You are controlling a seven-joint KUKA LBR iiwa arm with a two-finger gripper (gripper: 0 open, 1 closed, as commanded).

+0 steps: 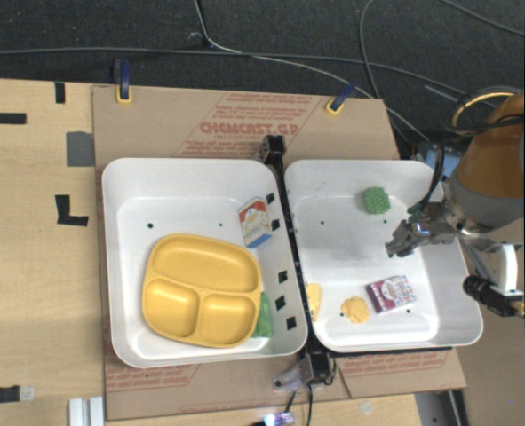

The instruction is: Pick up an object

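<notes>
A: Where is our hand (pixel 404 240) just now?

B: Over the right bin (pixel 333 177), near its right wall, low above bare floor. We cannot tell from above whether it is open or closed, and we see nothing between its tips.

A: What lies closest for us to take?

B: The small purple packet (pixel 390 293), just below the hand, flat on the bin floor. The green ball (pixel 375 201) sits up and to the left, the yellow piece (pixel 355 310) beside the packet.

A: And the left bin (pixel 120 238)?

B: It carries the yellow divided tray (pixel 202 289) and a small carton (pixel 256 222) against the divider, well apart from us. We judge the packet the easier reach.
</notes>
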